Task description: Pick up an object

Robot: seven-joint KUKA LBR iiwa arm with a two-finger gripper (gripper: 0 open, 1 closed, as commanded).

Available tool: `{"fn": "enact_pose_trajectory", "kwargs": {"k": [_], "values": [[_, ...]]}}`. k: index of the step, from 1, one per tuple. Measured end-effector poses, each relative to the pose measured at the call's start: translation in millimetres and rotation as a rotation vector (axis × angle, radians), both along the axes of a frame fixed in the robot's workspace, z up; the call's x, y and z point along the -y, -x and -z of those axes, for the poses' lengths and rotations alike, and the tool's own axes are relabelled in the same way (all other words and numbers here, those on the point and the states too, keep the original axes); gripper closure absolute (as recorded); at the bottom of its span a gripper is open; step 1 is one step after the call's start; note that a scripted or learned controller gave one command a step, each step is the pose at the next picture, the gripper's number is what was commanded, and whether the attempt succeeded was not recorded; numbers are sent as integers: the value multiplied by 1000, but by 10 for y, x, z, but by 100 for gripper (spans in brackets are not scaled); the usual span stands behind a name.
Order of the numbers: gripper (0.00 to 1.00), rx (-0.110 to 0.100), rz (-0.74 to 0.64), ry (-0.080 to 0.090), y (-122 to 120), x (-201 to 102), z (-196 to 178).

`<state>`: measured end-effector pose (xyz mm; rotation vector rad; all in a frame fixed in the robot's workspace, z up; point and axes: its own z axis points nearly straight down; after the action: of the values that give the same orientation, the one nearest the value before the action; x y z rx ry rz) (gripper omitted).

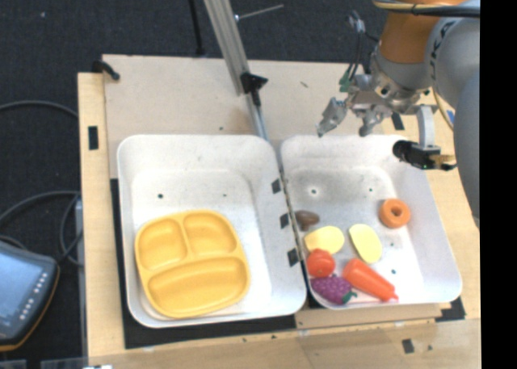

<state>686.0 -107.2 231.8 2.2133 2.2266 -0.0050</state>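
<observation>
**Toy food waits in right bin, tool above far rim**

A yellow three-compartment plastic plate lies at the near end of the left white bin. In the right white bin, a purple grape cluster, red tomato, orange carrot, two yellow slices and an orange ring lie near its front. The tool hangs over the far rim, fingers spread, gripping nothing.

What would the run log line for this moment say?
gripper: open, nothing held, above right bin's far edge | right bin: donut, carrot, tomato, grapes | left bin: yellow tray
</observation>
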Motion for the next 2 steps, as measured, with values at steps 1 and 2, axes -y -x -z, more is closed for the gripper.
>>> {"fn": "enact_pose_trajectory", "kwargs": {"k": [1, 2], "values": [[0, -9, 7, -3, 694, -68, 1357], [0, -3, 9, -3, 1350, -57, 1269]]}}
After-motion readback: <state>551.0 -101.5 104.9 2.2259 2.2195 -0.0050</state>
